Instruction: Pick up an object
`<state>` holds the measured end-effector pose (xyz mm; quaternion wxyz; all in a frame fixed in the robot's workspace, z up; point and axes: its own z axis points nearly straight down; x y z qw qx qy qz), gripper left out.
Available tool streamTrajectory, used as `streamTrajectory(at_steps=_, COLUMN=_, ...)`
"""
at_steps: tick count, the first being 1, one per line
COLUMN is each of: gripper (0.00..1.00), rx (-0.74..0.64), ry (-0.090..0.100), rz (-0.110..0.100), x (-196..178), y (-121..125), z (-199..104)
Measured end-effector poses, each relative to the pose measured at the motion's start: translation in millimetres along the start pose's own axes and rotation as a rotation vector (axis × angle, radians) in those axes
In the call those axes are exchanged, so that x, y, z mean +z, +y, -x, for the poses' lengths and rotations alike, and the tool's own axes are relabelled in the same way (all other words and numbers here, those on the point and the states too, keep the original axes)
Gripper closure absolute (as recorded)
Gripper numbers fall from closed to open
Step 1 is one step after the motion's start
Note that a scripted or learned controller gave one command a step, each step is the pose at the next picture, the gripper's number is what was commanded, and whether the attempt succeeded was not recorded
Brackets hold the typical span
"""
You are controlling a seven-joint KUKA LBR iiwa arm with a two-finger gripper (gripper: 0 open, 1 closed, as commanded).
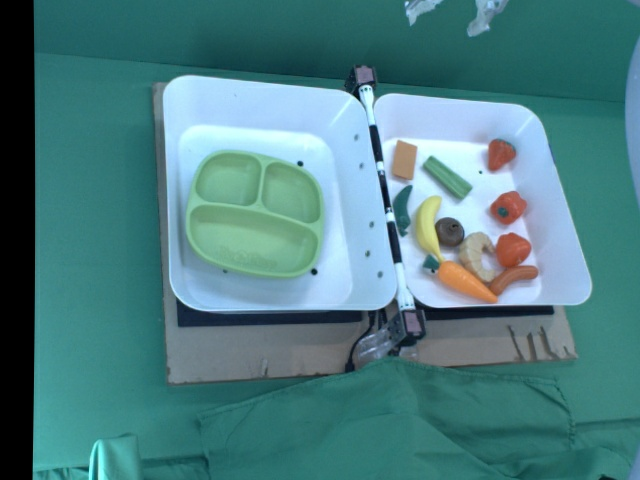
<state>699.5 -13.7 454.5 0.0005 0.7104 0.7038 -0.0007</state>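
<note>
While the gripper [463, 6] hangs above the right bin [566, 230], fingers spread and bare, nothing is picked. Every toy, banana [428, 224] included, lies waiting inside.

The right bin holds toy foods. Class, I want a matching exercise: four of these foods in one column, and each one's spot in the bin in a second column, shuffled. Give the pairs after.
Column one:
1. strawberry
2. carrot
3. orange block
4. banana

Column two:
A. near front edge, beside a sausage
B. back left, near the divider
C. back right corner area
D. middle left, next to a brown round piece

Pairs: 1-C, 2-A, 3-B, 4-D

All lie in the right bin.
</note>
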Motion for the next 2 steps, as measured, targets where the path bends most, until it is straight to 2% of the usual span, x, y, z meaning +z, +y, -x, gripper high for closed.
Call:
streamTrajectory(at_steps=1, gripper=0.00, rx=0.003, ry=-0.002, rz=-0.001, x=39, y=-10, z=96)
streamTrajectory(at_steps=2, gripper=0.00, rx=0.000, ry=-0.001, rz=-0.005, x=127, y=1, z=151)
